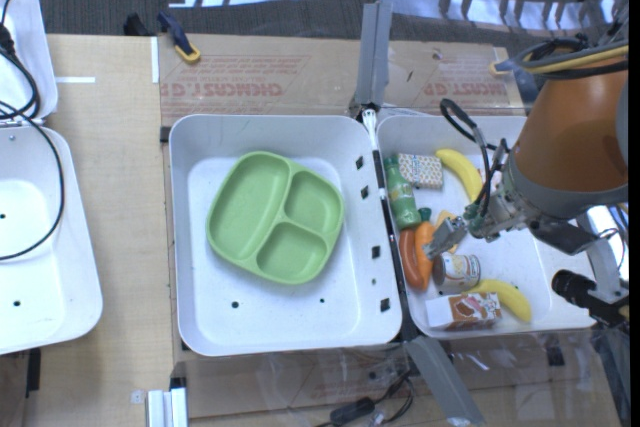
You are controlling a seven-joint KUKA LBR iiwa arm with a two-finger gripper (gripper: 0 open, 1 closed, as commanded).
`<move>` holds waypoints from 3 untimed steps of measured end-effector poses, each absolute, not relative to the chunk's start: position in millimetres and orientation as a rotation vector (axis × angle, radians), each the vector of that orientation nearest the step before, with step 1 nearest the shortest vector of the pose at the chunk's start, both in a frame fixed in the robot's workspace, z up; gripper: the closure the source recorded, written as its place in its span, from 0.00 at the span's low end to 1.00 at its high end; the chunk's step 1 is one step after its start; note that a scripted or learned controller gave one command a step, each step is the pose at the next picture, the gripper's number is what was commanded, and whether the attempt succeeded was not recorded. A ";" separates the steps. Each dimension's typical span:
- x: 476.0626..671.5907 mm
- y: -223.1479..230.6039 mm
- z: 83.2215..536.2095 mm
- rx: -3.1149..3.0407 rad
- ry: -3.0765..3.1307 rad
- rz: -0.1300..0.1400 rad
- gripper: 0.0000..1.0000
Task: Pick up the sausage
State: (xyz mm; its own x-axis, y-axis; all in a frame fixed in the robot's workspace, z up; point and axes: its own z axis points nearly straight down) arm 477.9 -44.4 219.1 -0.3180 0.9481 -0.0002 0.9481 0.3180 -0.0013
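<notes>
The sausage (413, 256), an orange-red toy link, lies in the right bin (560, 315) against its left wall, lengthwise along that wall, its upper end touching the foot of a green bottle (401, 194). It looks light, smooth and rounded, probably a stiff plastic that could slip or roll out of a pinch; the best hold would be across its narrow middle, with the fingers closing on its two long sides, though the wall on one side leaves little room. The pincer (447, 237) hangs just to its right, dark fingers pointing toward its upper part, touching or nearly so; whether they are spread or closed I cannot tell, and nothing shows between them. Just beside the sausage to the right sits a small can (461, 267), and below it a carton (465, 311) and a banana (504, 298). Further up lie a second banana (461, 171) and a checkered packet (420, 170). The left bin (200, 315) holds a green divided plate (275, 216), well apart, on the bench (110, 165)
</notes>
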 end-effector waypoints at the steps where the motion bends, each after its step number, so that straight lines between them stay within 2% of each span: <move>1: 476.8 -105.7 91.0 -1.856 -2.532 0.001 0.00; 2: 526.3 -144.3 91.4 -1.999 -2.423 0.001 0.00; 3: 587.2 -202.2 92.2 -2.348 -2.084 -0.005 0.00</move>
State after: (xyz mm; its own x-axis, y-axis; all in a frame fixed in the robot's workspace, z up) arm 587.2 -202.2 92.2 0.1187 0.9929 0.0040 0.9929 -0.1187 0.0000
